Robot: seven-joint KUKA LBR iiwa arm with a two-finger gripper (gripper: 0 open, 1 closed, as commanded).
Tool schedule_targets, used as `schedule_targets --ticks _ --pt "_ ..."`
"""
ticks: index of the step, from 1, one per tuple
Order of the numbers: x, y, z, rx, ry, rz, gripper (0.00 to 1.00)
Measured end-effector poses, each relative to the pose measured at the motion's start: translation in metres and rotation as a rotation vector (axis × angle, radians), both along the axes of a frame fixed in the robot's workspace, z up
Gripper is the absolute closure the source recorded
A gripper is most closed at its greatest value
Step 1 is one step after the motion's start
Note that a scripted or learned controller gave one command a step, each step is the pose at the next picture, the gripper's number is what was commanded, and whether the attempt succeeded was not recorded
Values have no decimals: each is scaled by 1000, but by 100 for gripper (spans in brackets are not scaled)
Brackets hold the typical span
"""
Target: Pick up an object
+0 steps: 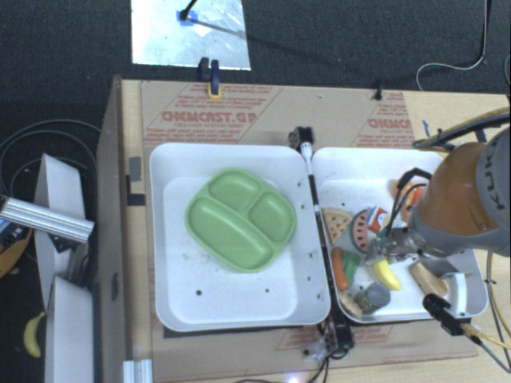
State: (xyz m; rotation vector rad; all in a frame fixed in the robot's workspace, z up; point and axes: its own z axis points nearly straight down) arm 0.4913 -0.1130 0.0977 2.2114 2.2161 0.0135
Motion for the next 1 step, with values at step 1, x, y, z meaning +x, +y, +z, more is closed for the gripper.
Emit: schedule_targets --ticks 1 --pt "83 69 93 2 -2 12 100"
